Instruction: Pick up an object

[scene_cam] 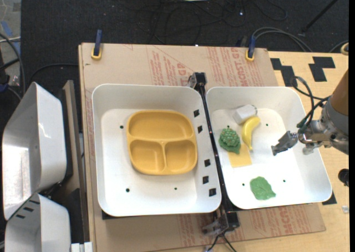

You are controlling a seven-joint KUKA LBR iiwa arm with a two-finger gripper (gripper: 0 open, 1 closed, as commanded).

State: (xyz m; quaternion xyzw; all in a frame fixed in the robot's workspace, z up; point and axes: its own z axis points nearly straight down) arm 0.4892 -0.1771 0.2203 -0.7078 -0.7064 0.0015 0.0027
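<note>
The gripper is seen over the right bin, at three o'clock from the banana; whether its fingers are apart cannot be told. Broccoli lies at nine o'clock of the banana, a yellow slice at six. A yellow divided plate sits in the left bin.

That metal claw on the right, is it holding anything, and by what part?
Nothing is held. The gripper hangs over bare floor of the right bin, apart from the banana and the other items.
</note>
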